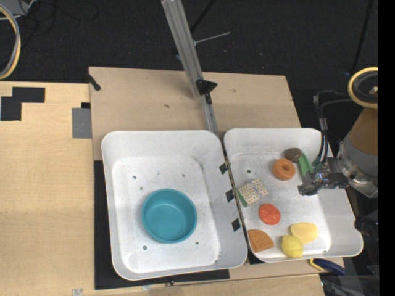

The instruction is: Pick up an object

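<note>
My gripper (308, 188) hangs low over the right side of the right bin (271, 139), reaching in from the right. Just to its upper left lie a green stick-shaped item (304, 164), a brown lump (292, 154) and an orange ring (284, 169). Further left in the same bin a checkered pad (253, 191) lies above a red round piece (269, 214). Along the near wall sit a tan bread-like wedge (260, 240), a yellow ball (292, 246) and a pale yellow lump (304, 230). I see nothing held by the gripper.
The left bin (123, 150) holds a teal bowl (170, 214). A slanted metal rail (185, 42) runs from the back down to the seam between the bins. The arm's body (364, 147) stands beyond the right bin's right wall.
</note>
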